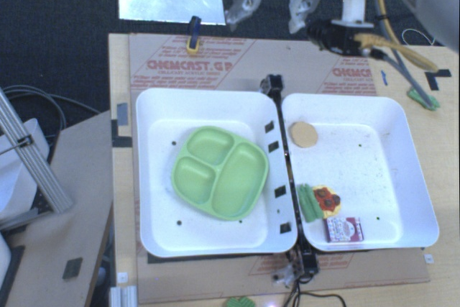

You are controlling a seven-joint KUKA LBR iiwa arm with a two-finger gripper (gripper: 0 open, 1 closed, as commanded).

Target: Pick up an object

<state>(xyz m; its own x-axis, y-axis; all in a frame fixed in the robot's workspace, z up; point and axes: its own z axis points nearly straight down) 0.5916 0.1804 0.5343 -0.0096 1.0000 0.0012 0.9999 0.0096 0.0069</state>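
My gripper (270, 11) hangs high at the top of the camera view, above the bench's back edge and well clear of both bins, its two fingers (241, 5) spread open with nothing between them. In the right bin (410, 162) lie a round tan cookie (303, 134) near the back left corner, a green and red-orange toy vegetable piece (318, 200) by the divider, and a small red and white packet (344, 229) at the front. A green divided plate (220, 172) rests in the left bin (154, 154).
A black clip row (279, 154) runs down the seam between the bins. A yellow and blue clamp (193, 37) stands on the cardboard behind the left bin. Cables and a green tool (413, 79) lie at the back right. A metal frame leg (32, 158) slants at the left.
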